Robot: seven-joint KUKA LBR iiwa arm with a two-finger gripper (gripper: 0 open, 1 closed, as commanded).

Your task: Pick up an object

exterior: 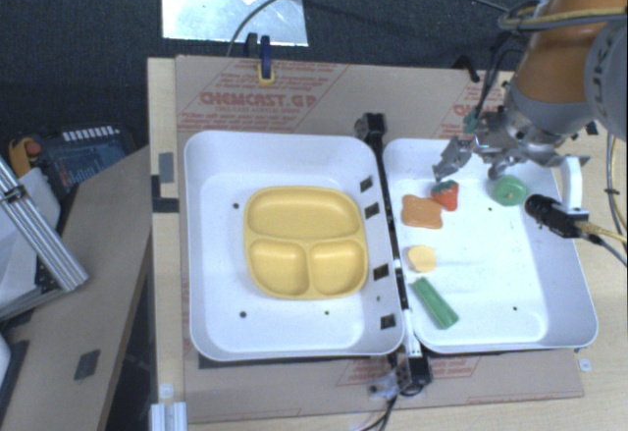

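Note:
The right bin (510,316) holds several toy foods. A small red piece with a green top (447,194) lies near the bin's back left, touching an orange piece (422,212). My gripper (450,167) hangs just above and behind the red piece. A green round piece (508,189) sits to its right, under the wrist. Closer to the front lie a pale yellow round piece (421,258) and a long green piece (434,303).
In the left bin (211,184) sits a yellow divided plate (302,241). A black divider (383,213) runs between the bins. The arm (569,56) covers the right bin's back right corner. The right bin's floor at the front right is bare white.

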